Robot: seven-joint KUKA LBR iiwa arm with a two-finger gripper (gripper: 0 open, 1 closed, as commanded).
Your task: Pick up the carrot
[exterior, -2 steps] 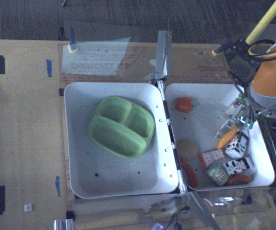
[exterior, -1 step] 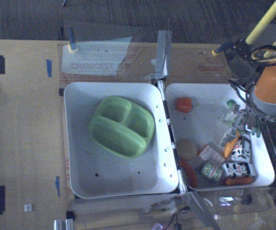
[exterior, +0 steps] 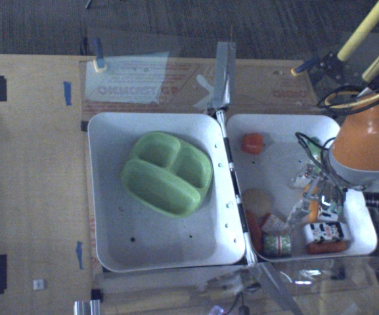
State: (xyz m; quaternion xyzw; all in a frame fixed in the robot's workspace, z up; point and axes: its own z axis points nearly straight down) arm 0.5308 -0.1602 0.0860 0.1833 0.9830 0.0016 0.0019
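The pincer (exterior: 317, 205) hangs low in the right bin (exterior: 274, 126), at about four o'clock of it. An orange sliver, likely the carrot (exterior: 314, 210), sits right at its tip; whether it is gripped, I cannot tell.

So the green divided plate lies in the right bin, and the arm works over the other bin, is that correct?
Not quite. The camera view shows the green divided plate in the left bin, not the right one. The arm does work over the other bin, the right bin, among the small items there.
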